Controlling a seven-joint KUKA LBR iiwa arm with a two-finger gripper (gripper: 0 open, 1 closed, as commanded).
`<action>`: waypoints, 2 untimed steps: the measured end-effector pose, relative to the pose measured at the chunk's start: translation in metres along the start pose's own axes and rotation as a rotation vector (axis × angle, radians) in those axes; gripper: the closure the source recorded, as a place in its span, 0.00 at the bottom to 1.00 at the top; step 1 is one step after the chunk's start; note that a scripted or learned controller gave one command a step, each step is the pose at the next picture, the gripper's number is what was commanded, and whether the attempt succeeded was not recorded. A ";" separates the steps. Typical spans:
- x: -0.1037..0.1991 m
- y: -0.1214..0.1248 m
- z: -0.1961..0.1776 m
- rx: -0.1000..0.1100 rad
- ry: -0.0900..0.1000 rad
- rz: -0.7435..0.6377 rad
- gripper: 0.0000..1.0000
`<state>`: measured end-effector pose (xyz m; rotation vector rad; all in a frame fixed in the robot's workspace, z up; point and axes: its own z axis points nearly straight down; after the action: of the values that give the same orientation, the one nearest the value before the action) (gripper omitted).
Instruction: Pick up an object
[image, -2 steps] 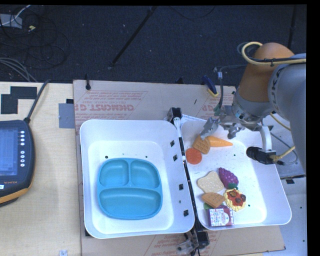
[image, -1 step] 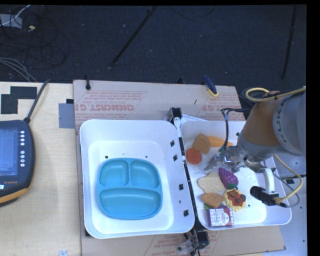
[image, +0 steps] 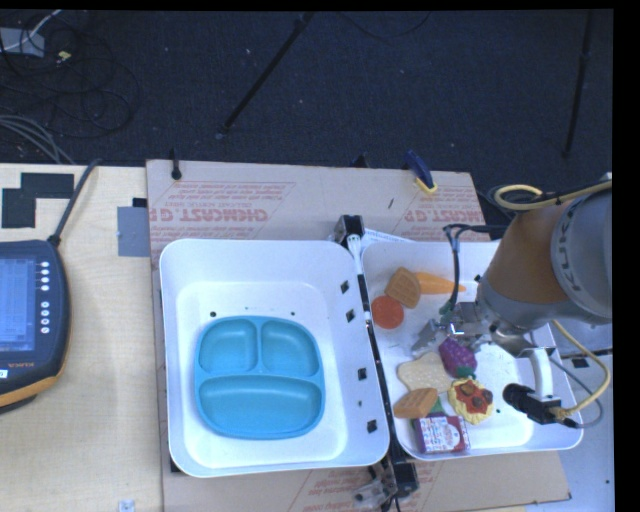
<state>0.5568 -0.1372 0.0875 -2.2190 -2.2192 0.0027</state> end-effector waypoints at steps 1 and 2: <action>-0.002 0.001 -0.011 -0.001 0.001 0.005 1.00; -0.002 0.001 -0.010 0.000 0.001 0.007 0.00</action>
<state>0.5573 -0.1390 0.0975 -2.2260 -2.2115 0.0014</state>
